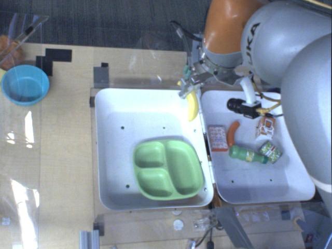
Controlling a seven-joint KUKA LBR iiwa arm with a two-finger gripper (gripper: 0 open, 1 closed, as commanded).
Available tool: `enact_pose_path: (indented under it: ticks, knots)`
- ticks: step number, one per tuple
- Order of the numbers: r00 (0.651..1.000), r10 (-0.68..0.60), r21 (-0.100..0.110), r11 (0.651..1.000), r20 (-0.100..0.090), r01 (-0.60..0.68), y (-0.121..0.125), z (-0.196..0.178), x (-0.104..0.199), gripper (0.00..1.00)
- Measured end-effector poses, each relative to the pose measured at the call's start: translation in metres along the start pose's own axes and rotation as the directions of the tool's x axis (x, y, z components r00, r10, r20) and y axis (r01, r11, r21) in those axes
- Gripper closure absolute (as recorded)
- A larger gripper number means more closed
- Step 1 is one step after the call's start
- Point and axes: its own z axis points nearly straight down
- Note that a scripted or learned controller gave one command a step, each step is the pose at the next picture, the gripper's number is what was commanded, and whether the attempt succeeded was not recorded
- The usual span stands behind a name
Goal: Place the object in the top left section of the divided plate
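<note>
Above the wall shared by the 2 bins, a yellow banana (192, 107) is gripped between the closed fingers of the gripper (187, 90), near the green divided plate (168, 169).

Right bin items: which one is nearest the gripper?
The yellow banana, on the divider between the bins, just below the gripper. The red sausage, green bottle and packets lie farther right and lower.

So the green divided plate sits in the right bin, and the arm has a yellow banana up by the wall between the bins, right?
Not quite: the plate sits in the left bin, not the right one, as the camera view shows. The rest holds: the gripper is up by the wall between the bins with the yellow banana at its fingers.
</note>
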Motion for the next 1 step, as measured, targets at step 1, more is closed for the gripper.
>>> enact_pose_path:
  ticks: [1]
  knots:
    - [0.975,-0.223,0.001,0.975,0.000,0.223,-0.0073,0.0229,-0.0199,1.00]
